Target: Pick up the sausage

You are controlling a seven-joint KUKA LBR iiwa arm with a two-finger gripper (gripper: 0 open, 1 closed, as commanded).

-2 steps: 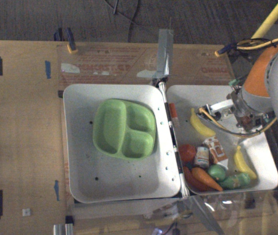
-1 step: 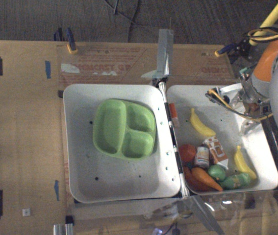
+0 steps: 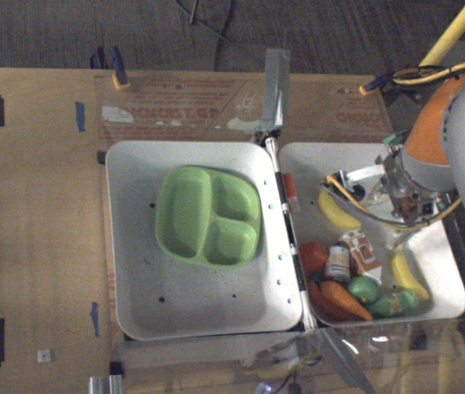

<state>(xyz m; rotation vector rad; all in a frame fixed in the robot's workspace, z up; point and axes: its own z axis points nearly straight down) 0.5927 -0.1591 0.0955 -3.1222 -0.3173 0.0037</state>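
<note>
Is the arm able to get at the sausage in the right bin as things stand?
Probably, but awkwardly. The sausage lies against the bin's left wall, with the carrot pressed along it and the tomato close by, leaving the gripper little room.

2 white bins on a wood bench, toy food in the right 1.
Left bin (image 3: 134, 302): green 4-compartment plate (image 3: 209, 217), slightly tilted, nr the middle-right. Right bin (image 3: 302, 167): yellow banana (image 3: 336, 211) upper left; 2nd banana (image 3: 407, 275) at right; small can (image 3: 339, 263) and carton (image 3: 362, 251) side by side mid-bin; red tomato (image 3: 313, 257), orange carrot (image 3: 345, 300), green lime (image 3: 363, 289) clustered along btm edge. Blue tape (image 3: 79, 116) on bench at left.
</note>
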